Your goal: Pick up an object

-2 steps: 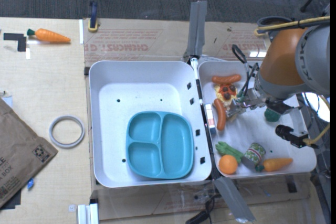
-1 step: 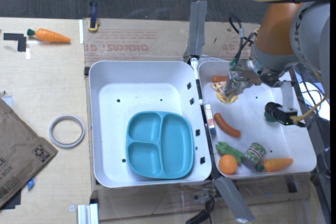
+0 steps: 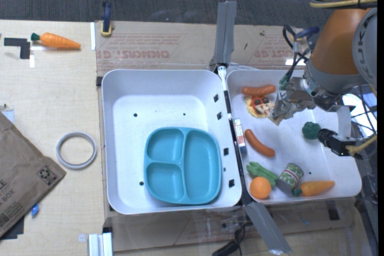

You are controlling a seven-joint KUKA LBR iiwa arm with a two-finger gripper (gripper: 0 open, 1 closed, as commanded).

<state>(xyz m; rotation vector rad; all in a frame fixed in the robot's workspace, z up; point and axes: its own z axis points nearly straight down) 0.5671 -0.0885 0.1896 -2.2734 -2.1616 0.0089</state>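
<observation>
White plastic forms 2 shallow bins side by side on the table (image 3: 48, 105). Taking the blue divided tray (image 3: 182, 165) as landmark: it lies alone in the left bin (image 3: 120, 99), its 3 compartments bare. Every graspable toy sits right of the tray, in the right bin (image 3: 342, 186). Nearest the tray is a sausage (image 3: 259, 142); up and right of it, a second sausage (image 3: 258, 90) and a pizza slice (image 3: 260, 107); further right, a dark green piece (image 3: 310, 129). Along the near edge, right of the tray's lower corner, lie a green vegetable (image 3: 261, 171), an orange fruit (image 3: 260, 187), a small can (image 3: 291, 175) and a carrot (image 3: 315, 187). The pincer (image 3: 282, 110) hangs beside the pizza slice; whether it is apart or together cannot be told. As a judgement, the slice is light, rigid, flat plastic, smooth enough to slip, so a hold across its 2 edges suits best; the sausages offer an easier mid-length grip. Well left of the tray, outside the bins, rest a tape ring (image 3: 76, 149) and another carrot (image 3: 55, 41).
</observation>
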